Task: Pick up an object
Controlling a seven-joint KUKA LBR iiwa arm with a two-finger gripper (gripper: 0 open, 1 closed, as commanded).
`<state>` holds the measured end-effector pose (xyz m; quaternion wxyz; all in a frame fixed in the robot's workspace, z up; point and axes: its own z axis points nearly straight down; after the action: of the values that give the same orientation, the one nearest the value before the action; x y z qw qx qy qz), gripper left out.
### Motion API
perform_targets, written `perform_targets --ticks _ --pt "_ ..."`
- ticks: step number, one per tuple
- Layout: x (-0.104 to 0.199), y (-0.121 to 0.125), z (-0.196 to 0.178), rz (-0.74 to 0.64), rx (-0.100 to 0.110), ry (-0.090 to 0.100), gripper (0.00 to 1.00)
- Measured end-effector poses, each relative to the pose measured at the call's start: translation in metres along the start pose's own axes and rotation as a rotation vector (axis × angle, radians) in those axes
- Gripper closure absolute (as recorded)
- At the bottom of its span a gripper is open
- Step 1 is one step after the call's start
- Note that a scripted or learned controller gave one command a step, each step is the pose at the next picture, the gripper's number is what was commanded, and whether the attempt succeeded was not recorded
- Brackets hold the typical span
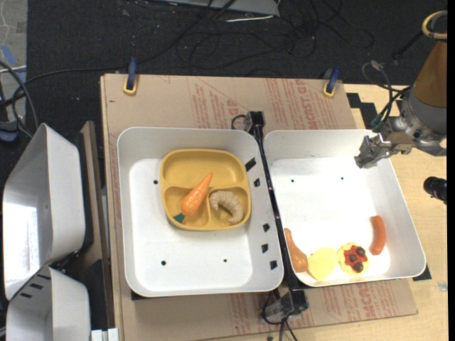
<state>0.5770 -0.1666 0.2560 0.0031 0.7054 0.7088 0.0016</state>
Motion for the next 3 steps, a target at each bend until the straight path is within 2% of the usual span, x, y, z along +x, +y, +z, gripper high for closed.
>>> perform_targets --ticks 1,3 --pt "0.0 0.001 -0.028 0.001 0.003 0.001 1.0" --pt "0.089 -0.015 -0.02 -0.003 0.007 0.003 1.0"
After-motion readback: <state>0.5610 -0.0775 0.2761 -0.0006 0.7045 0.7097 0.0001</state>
